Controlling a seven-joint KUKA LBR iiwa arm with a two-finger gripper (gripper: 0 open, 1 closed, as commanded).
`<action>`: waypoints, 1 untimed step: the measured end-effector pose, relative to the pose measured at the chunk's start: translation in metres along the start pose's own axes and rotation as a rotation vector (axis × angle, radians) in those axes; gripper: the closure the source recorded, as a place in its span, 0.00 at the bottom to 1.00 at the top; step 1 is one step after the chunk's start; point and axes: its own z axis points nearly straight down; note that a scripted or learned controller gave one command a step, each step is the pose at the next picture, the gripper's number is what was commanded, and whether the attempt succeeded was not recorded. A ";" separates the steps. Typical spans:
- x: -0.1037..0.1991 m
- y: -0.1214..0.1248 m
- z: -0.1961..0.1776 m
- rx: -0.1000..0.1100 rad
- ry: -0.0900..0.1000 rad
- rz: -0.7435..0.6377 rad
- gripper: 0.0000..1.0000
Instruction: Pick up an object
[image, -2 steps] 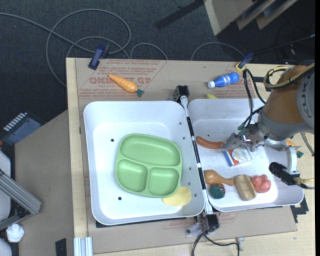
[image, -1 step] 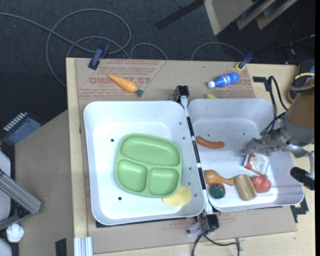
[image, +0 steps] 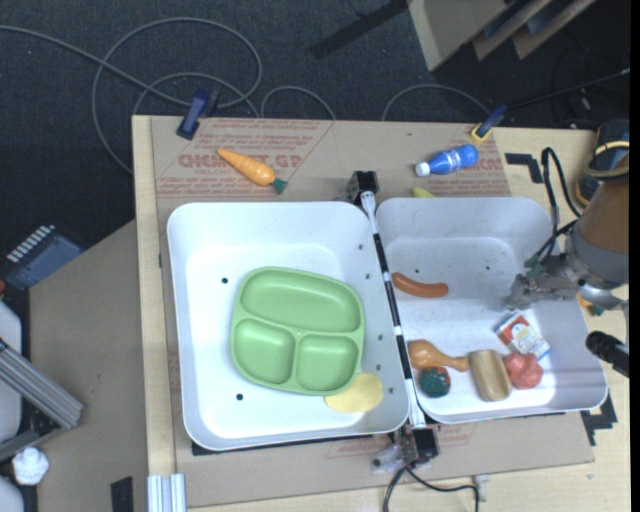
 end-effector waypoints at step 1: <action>0.002 0.000 0.000 0.002 0.004 -0.002 0.00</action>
